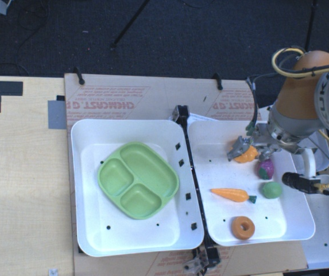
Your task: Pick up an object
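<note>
1. I see two shallow white bins, smooth moulded plastic with rounded corners, side by side on a cardboard sheet on the bench; a black divider strip (188,171) runs between them.
2. In the left bin (89,234) lies a green plate (138,180), matte plastic, a rounded square with three sunken compartments, turned at a slant. White floor shows all round it, widest along the near edge.
3. The right bin (302,226) holds small toy foods. A carrot (231,195), long and tapering, orange with a dark green stub, lies near the middle, its point toward the divider.
4. A doughnut (243,227), a tan ring with a hole, sits close to the near rim, apart from the carrot.
5. A green ball (271,190), round and dull, sits to the right of the carrot's stub; a purple piece (266,168), small and rounded, sits just beyond it, the two nearly touching.
6. An orange piece (247,154), lumpy and glossy, lies toward the bin's far side.
7. The gripper (240,149), grey metal, is down right at that orange piece, touching or overlapping it; I cannot tell whether its fingers are spread or closed, nor whether it has the piece.
8. The arm (302,96), grey with an orange band, covers the bin's far right corner. The open floor I see lies between divider and carrot, and at the near right corner.
</note>
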Controlling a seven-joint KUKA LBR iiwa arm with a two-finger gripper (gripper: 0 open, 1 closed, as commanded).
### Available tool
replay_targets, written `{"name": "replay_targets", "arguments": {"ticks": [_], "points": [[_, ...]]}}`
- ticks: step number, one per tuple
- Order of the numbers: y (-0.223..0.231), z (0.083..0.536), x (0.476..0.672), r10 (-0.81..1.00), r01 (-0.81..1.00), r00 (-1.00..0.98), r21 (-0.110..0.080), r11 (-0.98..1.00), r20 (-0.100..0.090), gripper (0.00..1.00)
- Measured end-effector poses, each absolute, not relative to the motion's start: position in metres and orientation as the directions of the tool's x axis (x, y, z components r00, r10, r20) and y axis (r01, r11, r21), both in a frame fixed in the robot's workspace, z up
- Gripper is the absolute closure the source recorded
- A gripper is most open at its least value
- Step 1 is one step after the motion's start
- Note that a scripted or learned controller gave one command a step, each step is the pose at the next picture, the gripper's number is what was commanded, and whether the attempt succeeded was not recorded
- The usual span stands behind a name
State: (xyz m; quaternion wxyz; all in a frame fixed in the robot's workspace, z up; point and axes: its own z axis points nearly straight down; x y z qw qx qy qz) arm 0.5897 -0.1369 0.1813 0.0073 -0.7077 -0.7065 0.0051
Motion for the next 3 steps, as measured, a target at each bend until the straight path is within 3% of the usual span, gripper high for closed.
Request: {"name": "replay_targets", "arguments": {"ticks": [1,3], "points": [[-0.137,0.190,0.593,1.000,1.000,0.000,-0.003,0.000,0.001,0.00],[-0.129,0.091,0.588,1.000,1.000,0.000,-0.008,0.000,0.002,0.00]]}}
